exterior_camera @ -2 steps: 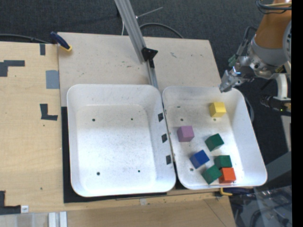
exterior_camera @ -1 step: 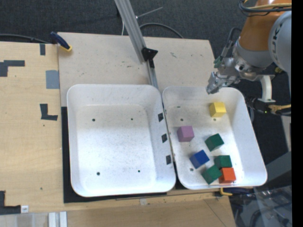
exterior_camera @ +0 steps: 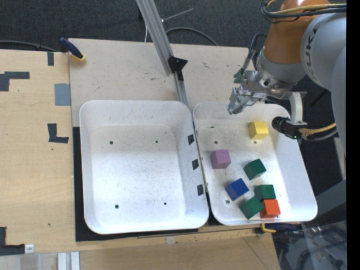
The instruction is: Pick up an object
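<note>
My gripper (exterior_camera: 239, 104) hangs over the far end of the right bin (exterior_camera: 292, 167), with nothing seen between its fingers. A yellow cube (exterior_camera: 259, 130) lies just to the right of it and a little nearer. Closer to the camera lie a purple cube (exterior_camera: 220, 158), a blue cube (exterior_camera: 237, 188), a green cube (exterior_camera: 255, 168), two more green cubes (exterior_camera: 265, 192) (exterior_camera: 251, 207) and an orange cube (exterior_camera: 271, 208).
The left bin (exterior_camera: 135, 167) sits beside the right one, with a raised rim between them. A slanted metal rail (exterior_camera: 160, 32) runs down to the bins' far edge. Bare bench with tape marks (exterior_camera: 34, 122) lies to the left.
</note>
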`<act>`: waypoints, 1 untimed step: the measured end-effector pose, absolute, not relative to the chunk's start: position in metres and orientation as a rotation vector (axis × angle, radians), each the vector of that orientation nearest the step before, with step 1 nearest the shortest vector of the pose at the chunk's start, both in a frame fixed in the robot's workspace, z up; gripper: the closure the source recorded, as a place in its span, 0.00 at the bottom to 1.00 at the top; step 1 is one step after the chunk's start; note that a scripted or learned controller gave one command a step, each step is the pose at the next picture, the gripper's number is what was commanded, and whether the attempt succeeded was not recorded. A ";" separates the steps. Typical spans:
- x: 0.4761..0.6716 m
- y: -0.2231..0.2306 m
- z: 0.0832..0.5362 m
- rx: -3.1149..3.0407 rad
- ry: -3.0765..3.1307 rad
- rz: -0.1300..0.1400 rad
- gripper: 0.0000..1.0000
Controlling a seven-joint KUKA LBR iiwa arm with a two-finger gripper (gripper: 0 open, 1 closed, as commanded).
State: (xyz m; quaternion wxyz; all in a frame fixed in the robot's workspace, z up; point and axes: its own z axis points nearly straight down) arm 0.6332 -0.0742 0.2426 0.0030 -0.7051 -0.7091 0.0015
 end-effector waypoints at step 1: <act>0.631 -0.016 0.226 -2.210 -2.224 0.007 1.00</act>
